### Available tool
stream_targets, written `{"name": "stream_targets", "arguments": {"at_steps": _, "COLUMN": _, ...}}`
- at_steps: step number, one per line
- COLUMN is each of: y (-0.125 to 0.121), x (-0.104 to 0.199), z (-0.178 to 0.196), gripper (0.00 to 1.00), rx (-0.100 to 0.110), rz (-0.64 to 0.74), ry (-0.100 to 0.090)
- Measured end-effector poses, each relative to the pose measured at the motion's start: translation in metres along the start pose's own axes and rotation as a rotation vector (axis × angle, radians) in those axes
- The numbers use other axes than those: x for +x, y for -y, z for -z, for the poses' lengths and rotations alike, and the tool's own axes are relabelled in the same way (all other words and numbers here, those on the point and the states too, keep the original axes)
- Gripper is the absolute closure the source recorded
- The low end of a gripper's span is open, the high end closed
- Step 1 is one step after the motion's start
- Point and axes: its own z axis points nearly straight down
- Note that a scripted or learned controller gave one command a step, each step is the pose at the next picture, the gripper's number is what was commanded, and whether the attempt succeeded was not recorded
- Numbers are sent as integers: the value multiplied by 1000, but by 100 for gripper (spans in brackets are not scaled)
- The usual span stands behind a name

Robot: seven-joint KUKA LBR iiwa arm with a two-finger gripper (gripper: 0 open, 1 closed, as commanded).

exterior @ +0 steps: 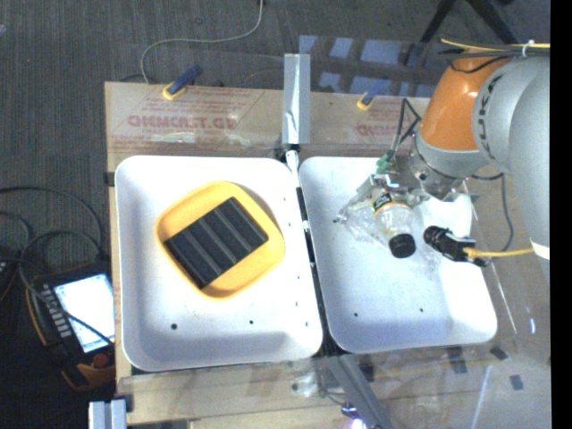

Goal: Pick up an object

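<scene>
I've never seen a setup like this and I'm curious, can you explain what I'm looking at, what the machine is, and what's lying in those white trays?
This is one camera fixed above a workbench, looking down at a slant. The big grey and orange shape on the right is a robot arm, reaching in from that side. Its hand is low over the right bin, right above a crumpled clear plastic item with a dark cap. Whether it has hold of anything cannot be made out. The left bin holds a yellow object with a black ribbed top. The arm's job is to pick something up.
</scene>
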Motion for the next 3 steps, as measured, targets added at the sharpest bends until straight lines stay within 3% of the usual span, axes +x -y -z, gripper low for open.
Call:
{"name": "stream_targets", "arguments": {"at_steps": 1, "y": -43, "x": -35, "z": -58, "gripper": 0, "rx": -15, "rz": 148, "ry": 3}}
{"name": "stream_targets", "arguments": {"at_steps": 2, "y": -45, "x": -54, "z": -10, "gripper": 0, "rx": -4, "rz": 363, "ry": 3}}
{"name": "stream_targets", "arguments": {"at_steps": 3, "y": -54, "x": -84, "z": -55, "gripper": 0, "rx": 6, "rz": 373, "ry": -11}}
